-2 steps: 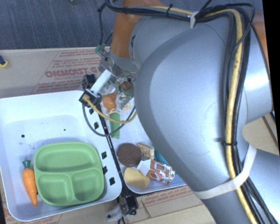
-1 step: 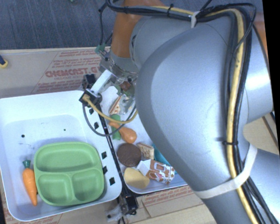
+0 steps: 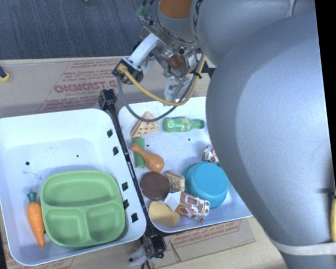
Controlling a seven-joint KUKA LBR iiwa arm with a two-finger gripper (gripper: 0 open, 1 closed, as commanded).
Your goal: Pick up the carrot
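Leftward, carrot (image 3: 35, 217) beside green tray (image 3: 83, 207), left bin (image 3: 11, 133)

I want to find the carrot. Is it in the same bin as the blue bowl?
No, the carrot lies in the left bin beside the green tray, while the blue bowl sits in the right bin.

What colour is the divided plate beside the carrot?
Light green plate, seen in the camera view.
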